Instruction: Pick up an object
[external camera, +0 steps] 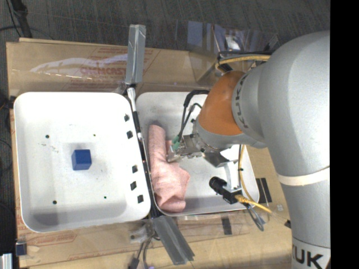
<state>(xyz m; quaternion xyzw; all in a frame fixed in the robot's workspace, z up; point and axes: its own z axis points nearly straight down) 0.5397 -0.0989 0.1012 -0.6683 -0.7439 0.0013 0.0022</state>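
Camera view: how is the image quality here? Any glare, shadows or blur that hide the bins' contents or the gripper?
In the camera view, lighting is even and focus fair; the blue cube in the left bin reads crisply. The white bin floors look nearly washed out. A soft shadow lies in the left bin's lower corner. The arm shades the right bin; the gripper at the pink cloth is small and murky.
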